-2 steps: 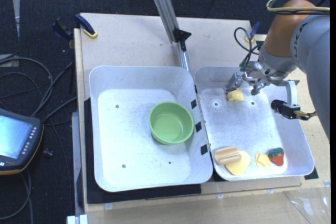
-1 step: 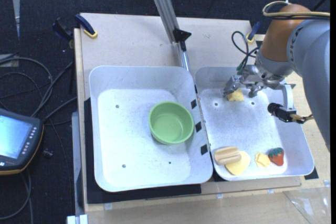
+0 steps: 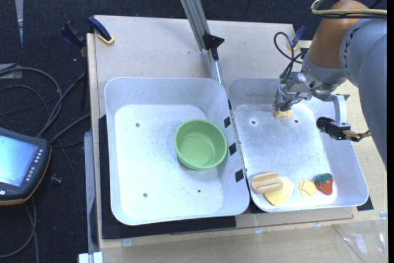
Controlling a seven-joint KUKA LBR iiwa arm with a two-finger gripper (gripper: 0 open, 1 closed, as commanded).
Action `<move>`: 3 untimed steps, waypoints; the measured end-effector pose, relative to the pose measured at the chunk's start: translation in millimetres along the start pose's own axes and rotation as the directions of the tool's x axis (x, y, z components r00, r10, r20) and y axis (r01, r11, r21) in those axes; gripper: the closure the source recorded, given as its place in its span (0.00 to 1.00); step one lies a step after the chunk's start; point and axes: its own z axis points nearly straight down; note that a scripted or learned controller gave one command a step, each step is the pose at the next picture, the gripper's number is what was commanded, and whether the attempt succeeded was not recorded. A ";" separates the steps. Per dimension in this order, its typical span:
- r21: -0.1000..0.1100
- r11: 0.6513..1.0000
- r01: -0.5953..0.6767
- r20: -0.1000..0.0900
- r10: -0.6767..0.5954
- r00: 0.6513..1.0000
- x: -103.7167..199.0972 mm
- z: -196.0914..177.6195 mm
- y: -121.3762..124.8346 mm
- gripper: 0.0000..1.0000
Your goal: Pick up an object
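The camera view looks down on a bench (image 3: pixel 154 40) with two shallow white bins side by side. The left bin (image 3: pixel 132 132) holds a green bowl (image 3: pixel 201 143), which stands upright near the bin's right edge, about halfway between the far and the near edge.

The right bin (image 3: pixel 289 145) holds several small things. Along its near edge lie a hot dog toy (image 3: pixel 266 180) with a tan bun, a pale yellow piece (image 3: pixel 278 193) touching it on the near side, a small yellow piece (image 3: pixel 307 187) a little more to the right, and a strawberry toy (image 3: pixel 324 183), red with a green top, just beside that one and close to the near right corner. These four are well apart from the arm.

The arm (image 3: pixel 345 40) reaches in from the right, and its gripper (image 3: pixel 284 101) is down at the far part of the right bin, near the middle of the far edge. Directly under the fingertips sits a small yellow block (image 3: pixel 283 113), touching or almost touching them. I cannot tell if the hand is wide or narrow, or if the block is really between the fingers, because the wrist covers them from above.
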 end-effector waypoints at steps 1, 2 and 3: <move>0.000 1.000 -0.001 0.000 0.001 1.000 -2.3 -63.0 0.8 1.00; 0.001 1.000 -0.001 0.000 0.001 1.000 -10.9 -110.2 0.6 1.00; 0.002 1.000 -0.001 0.000 0.001 1.000 -10.9 -145.6 1.4 1.00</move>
